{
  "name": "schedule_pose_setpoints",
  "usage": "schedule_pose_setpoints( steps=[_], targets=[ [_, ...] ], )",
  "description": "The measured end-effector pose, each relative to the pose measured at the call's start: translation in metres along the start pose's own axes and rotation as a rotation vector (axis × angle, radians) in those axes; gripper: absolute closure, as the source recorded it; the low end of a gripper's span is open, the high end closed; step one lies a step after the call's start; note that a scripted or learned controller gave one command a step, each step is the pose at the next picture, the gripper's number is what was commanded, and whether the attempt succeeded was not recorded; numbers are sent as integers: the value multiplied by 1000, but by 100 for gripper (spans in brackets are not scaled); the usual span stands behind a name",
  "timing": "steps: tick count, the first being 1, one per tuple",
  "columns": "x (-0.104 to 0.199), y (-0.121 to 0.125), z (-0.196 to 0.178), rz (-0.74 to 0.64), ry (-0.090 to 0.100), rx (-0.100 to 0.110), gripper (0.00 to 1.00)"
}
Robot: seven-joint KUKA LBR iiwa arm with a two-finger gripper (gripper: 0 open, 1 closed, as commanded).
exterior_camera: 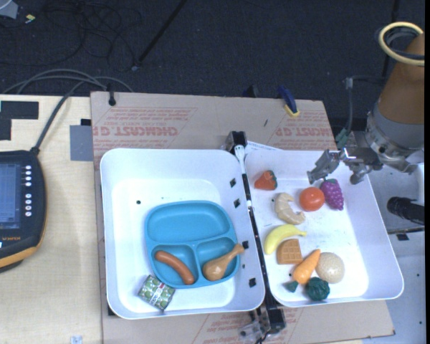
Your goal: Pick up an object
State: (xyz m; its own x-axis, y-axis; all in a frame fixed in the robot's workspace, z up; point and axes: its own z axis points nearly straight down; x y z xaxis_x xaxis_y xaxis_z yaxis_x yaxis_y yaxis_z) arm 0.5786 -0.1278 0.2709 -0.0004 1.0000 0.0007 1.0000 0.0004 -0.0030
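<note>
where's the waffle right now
The waffle lies in the right bin, just below the banana and left of the carrot.

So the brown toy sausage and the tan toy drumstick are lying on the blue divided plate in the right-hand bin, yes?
Not quite: the camera view shows the blue divided plate, carrying the brown toy sausage and tan toy drumstick, in the left-hand white bin, not the right-hand one.

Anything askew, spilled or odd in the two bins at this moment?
Little stands out. In the left bin a small green patterned packet lies tilted on the floor beside the blue divided tray, not in it. The chicken drumstick lies across a tray divider. Nothing looks spilled or damaged.
</note>
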Motion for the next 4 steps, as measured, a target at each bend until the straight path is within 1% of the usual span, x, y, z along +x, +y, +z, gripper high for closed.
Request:
schedule_pose_setpoints(
  steps=[1, 2, 3, 4],
  targets=[
    [20, -18, 109, -1, 3, 11, 0],
    [16, -16, 93, 5, 1, 2, 100],
    [72, -29, 30, -5, 1, -5, 100],
    [132, -65, -72, -7, 3, -11, 100]
  ],
)
